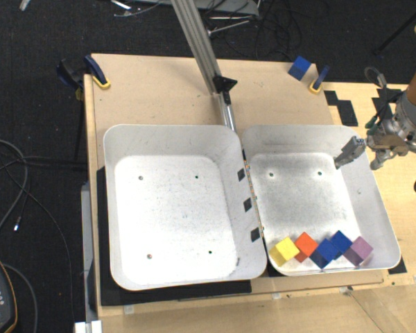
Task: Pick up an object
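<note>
Over the far right rim of the shallow white right-hand bin [374, 186] the grey two-finger gripper [367, 152] hangs with its fingers spread apart and nothing between them, well away from the yellow [285, 250], orange [306, 245], blue [331, 249] and purple [359, 250] blocks huddled along that bin's near wall.

Dark speckled carpet floor [35, 109] all round. Black cables [14, 186] trail across it at left. Tan wooden bench [166, 92] in middle, clamps [90, 71] at back corners. Slanted metal pole [194, 33] rises behind. Even overhead light, soft shadows.
</note>
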Robot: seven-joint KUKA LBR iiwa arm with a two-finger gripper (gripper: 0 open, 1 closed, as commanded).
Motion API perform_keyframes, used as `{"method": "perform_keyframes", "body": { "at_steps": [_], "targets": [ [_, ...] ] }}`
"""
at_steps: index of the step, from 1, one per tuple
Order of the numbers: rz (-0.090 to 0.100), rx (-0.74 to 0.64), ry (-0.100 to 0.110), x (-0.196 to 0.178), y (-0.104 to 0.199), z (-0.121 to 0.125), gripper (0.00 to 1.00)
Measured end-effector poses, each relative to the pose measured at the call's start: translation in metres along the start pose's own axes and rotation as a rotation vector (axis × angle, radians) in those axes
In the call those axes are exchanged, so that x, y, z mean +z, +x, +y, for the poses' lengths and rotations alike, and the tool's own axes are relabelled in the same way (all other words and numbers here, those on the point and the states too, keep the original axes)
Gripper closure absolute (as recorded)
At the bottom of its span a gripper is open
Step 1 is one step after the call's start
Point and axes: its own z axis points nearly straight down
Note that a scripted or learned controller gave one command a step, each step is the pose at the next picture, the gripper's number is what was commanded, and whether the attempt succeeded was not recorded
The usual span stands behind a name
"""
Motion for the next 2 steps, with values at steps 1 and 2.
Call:
{"method": "perform_keyframes", "body": {
  "at_steps": [1,2],
  "targets": [
    [0.000,0.002,-0.002,0.154,-0.020,0.013,0.00],
    [-0.001,-0.004,-0.006,0.153,-0.010,0.077,0.00]
  ]
}}
